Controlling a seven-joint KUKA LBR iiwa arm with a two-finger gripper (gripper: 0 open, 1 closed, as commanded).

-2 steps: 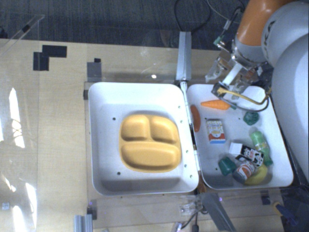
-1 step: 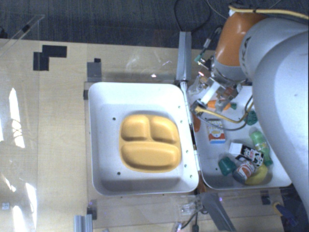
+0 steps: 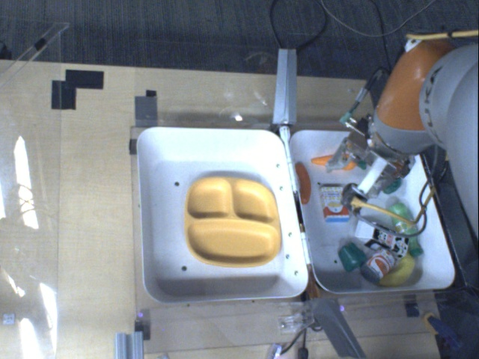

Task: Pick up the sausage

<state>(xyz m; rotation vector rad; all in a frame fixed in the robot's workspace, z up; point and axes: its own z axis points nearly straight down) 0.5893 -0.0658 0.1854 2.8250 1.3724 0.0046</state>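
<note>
camera view: sausage point(image 3: 302, 182) lies along view-left wall of right bin point(image 3: 323, 266). my gripper point(image 3: 348, 154) hovers by carrot point(image 3: 322, 160); can't tell its opening or hold. should shift toward wall, straddle sausage crosswise, avoid rim.
</note>
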